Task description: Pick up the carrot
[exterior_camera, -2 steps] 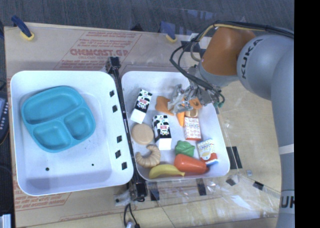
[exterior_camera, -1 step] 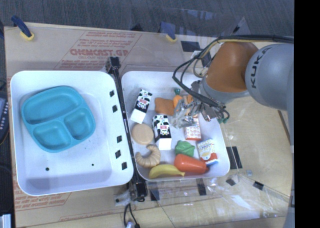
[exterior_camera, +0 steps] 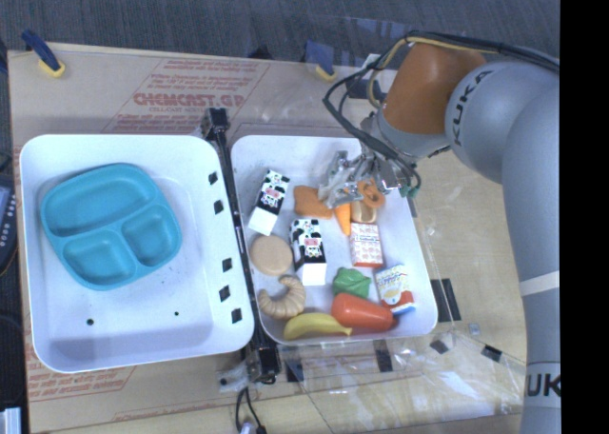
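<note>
The carrot (exterior_camera: 343, 220) is a small orange cone in the right bin (exterior_camera: 424, 261). Its pointed tip shows just below my gripper, and its upper part is hidden by the gripper's metal parts. My gripper (exterior_camera: 353, 183) is low in the bin's far half, right over the carrot's upper end and touching or nearly touching it. An orange rounded piece (exterior_camera: 370, 196) shows at the gripper's right side; I cannot tell whether it belongs to the carrot.
Around the carrot lie an orange wedge (exterior_camera: 311, 202), two cow-print cartons (exterior_camera: 271, 196) (exterior_camera: 307, 242) and a red-white box (exterior_camera: 365, 244). Nearer the front are a green item (exterior_camera: 351, 282), a red-orange vegetable (exterior_camera: 363, 312), a banana (exterior_camera: 314, 326) and a bread roll (exterior_camera: 271, 254). The left bin holds a blue divided plate (exterior_camera: 108, 223).
</note>
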You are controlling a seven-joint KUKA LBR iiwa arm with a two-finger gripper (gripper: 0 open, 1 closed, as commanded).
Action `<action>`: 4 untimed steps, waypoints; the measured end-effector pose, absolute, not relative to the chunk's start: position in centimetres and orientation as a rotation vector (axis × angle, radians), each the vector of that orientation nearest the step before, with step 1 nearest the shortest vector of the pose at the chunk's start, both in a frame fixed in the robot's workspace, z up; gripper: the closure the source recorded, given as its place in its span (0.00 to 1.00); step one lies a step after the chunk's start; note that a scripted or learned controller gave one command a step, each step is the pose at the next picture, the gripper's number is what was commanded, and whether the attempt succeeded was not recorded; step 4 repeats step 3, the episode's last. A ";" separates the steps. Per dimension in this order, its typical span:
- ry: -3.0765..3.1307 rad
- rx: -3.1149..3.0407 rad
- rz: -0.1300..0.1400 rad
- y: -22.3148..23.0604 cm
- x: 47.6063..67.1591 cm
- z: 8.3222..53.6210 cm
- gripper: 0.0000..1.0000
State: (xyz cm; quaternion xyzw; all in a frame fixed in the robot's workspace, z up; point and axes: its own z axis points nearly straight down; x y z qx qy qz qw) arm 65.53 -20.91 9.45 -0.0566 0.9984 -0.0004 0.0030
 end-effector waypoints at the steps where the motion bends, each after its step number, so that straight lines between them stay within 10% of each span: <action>1: 3.118 -0.362 -0.001 -20.9 59.9 9.4 0.00; 2: 3.112 -0.368 -0.004 -20.8 60.2 10.6 1.00; 3: 3.127 -0.081 -0.001 -12.9 59.4 21.1 1.00; 4: 3.127 -0.081 -0.001 -12.9 59.4 21.1 1.00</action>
